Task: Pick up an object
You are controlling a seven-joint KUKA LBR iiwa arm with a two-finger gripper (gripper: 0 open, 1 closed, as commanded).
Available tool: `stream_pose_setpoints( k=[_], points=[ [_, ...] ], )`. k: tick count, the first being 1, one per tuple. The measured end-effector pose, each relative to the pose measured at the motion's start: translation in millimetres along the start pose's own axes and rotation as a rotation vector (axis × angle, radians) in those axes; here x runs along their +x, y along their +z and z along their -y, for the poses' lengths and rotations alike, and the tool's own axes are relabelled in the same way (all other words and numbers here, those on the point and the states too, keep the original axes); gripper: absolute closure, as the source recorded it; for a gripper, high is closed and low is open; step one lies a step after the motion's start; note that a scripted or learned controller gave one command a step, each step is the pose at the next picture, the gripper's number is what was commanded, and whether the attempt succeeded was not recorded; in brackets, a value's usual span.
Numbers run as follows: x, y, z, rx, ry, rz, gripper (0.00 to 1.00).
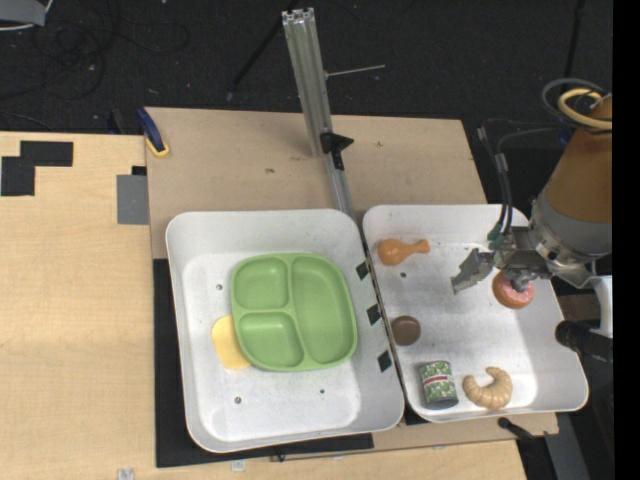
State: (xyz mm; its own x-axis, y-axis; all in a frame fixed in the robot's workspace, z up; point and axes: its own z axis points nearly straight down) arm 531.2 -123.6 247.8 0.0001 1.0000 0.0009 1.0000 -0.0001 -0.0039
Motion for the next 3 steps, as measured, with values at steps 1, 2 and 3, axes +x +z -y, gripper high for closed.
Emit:
stream_pose_setpoints(
  k=[1,2,3],
  points=[
    [-3.2,45.0,-3.1,0.004,0.0,-0.001,0.0],
    [-10.4,92.5,-4.6,0.005,0.001,-0.001,0.0],
    [-6.6,137.4,0.6,0.005,0.001,-0.002,0.0]
  ],
)
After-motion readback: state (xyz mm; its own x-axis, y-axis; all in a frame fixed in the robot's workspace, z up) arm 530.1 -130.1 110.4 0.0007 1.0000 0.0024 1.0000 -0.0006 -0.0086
